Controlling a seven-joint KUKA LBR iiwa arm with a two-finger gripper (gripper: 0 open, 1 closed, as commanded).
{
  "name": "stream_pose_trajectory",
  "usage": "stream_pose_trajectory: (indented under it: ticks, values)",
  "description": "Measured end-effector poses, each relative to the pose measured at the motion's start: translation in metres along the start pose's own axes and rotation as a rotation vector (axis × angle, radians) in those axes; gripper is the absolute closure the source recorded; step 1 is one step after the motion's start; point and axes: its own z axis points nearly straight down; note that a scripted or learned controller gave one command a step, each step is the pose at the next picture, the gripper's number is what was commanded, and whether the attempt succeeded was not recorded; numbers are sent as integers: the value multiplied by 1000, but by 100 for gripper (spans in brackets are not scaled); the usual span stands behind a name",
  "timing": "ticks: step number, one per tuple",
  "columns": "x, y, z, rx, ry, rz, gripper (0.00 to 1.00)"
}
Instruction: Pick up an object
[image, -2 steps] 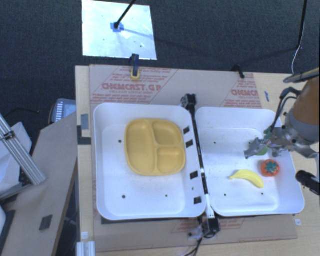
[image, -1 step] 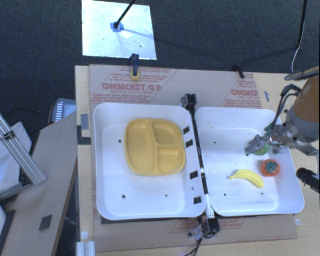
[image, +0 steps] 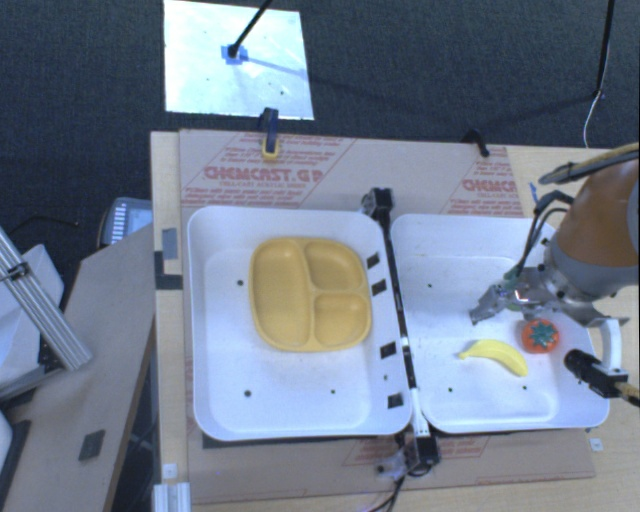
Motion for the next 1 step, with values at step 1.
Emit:
stream_pose_trajectory:
  ticks: [1]
  values:
    - [2, 3, 62, 1, 0, 1, 0]
